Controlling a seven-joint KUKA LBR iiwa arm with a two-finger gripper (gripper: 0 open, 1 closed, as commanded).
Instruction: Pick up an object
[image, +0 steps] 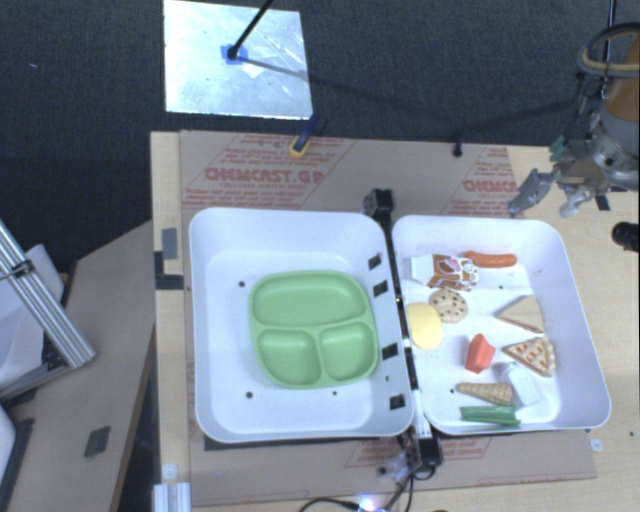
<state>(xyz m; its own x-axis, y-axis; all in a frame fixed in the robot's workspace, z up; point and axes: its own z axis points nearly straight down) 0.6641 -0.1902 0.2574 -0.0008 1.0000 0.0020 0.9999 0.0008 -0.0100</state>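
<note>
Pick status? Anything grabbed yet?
Nothing picked. The tool hangs open above the right bin's far edge, nothing between its fingers. The toy food, such as the sausage and cookie, lies in that bin. Left: descend, grasp, lift.

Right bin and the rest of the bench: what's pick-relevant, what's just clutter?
Job:
gripper
right bin
hot dog
cookie
yellow piece
pizza slice
cone

Lying about:
green tray, in the left bin
foil sheet
</note>
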